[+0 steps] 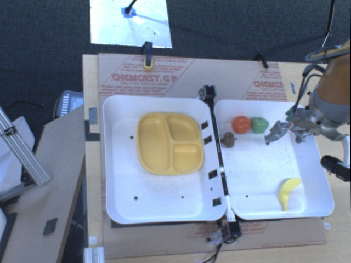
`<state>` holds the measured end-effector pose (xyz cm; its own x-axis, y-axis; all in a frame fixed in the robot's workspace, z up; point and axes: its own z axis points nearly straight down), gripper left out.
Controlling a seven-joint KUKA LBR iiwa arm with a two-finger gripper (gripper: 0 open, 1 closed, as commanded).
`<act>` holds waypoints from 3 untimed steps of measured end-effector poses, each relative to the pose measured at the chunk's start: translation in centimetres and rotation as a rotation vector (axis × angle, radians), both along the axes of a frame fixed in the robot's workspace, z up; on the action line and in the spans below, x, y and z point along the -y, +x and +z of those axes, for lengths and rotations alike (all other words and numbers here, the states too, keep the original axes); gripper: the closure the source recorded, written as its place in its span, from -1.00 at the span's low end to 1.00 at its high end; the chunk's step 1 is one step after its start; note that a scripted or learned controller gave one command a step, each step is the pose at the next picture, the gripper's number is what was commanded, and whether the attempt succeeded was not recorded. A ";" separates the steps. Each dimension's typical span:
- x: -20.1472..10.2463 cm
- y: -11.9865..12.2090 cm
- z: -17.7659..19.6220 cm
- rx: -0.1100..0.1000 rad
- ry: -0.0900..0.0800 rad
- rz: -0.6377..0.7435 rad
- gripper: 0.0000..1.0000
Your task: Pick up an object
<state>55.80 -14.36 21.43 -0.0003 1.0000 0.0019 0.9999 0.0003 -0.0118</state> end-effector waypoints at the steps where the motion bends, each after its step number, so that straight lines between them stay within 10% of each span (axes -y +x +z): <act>1: 0.0 0.3 0.7 0.013 -0.002 0.003 -1.00; 3: -0.2 1.1 -11.4 0.012 -0.002 0.001 -1.00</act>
<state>56.88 -14.17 10.01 -0.0010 1.0000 0.0001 1.0000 0.0010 -0.0002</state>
